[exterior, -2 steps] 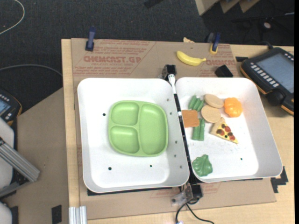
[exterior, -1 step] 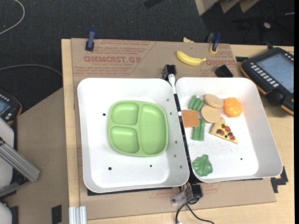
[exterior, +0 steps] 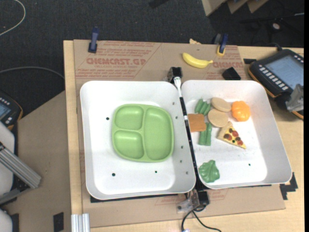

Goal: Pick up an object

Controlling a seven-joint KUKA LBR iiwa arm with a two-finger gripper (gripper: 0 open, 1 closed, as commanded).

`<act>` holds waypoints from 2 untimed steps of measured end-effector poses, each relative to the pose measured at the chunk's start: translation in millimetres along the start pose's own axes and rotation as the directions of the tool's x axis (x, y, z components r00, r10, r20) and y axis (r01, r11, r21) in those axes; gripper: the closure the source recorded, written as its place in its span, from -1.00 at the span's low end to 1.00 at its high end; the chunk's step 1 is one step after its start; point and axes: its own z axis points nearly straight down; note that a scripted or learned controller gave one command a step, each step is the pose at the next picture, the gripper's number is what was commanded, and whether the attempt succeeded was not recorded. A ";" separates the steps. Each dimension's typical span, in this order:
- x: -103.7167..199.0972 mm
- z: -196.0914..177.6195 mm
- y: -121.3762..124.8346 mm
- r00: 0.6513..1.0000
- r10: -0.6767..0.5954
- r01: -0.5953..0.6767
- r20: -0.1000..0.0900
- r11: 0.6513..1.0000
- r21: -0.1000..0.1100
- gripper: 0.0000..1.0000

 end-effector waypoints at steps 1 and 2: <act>44.8 -81.6 2.4 1.000 -0.007 0.007 0.006 1.000 -0.026 1.00; 76.8 27.9 2.2 1.000 -0.005 0.005 0.002 1.000 -0.002 1.00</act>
